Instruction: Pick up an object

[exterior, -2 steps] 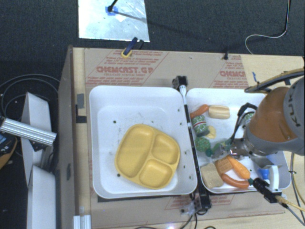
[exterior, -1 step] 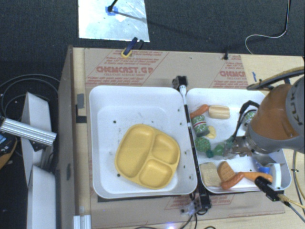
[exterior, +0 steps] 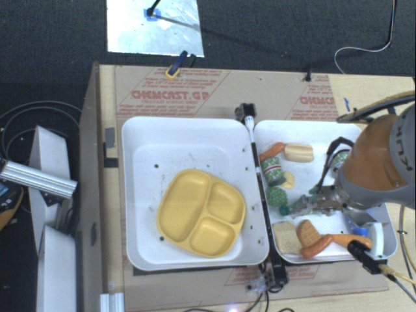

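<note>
1. Nearest the camera, along the front wall of the right-hand shallow white plastic bin point(exterior: 390, 239), lie an orange carrot-shaped toy point(exterior: 325, 242) and a tan bread-like toy piece point(exterior: 307, 231), with a pale flat slice point(exterior: 284, 234) just beside them.
2. Just behind these sits the dark metal two-finger hand point(exterior: 305, 205), low over the bin's middle and pointing toward the divider; whether it is spread or pressed together I cannot tell, and nothing can be seen pinched in it.
3. The likeliest candidate, by my reading, is the small round green toy point(exterior: 278, 197) just ahead of the hand, with a green-and-white striped can-like toy point(exterior: 272, 169) behind it.
4. To do this step well, the hand should centre on one piece alone and keep off the divider wall, since the pieces crowd together there.
5. Farther back rest a beige oval bread-roll toy point(exterior: 298, 153) and an orange-red sausage-shaped toy point(exterior: 272, 151), better separated and perhaps easier picks.
6. The grey arm with the orange band point(exterior: 377, 161) covers the bin's right side.
7. In the left-hand white bin point(exterior: 140, 148) lies a yellow three-compartment plastic plate point(exterior: 201, 211), on the brown cardboard-covered surface point(exterior: 195, 90)
</note>
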Robot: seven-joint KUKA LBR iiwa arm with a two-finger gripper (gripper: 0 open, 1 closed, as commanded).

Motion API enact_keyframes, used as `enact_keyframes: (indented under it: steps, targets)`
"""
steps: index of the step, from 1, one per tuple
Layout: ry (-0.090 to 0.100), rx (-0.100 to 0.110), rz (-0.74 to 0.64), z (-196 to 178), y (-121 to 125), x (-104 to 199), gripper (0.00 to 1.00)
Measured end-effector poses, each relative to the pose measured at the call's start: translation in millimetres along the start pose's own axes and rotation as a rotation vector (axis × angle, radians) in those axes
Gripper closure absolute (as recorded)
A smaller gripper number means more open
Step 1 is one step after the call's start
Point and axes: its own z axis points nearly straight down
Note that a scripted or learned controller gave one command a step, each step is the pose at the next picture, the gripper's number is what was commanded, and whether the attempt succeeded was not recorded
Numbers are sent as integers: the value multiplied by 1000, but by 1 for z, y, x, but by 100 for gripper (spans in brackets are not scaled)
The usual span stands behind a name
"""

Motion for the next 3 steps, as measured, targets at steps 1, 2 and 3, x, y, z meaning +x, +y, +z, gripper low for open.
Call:
enact_keyframes:
  steps: [1,2,3]
  targets:
    - [0,1,-1,22,61,1,0]
    - [0,4,-1,22,112,-8,0]
    - [-1,7,-1,22,163,11,0]
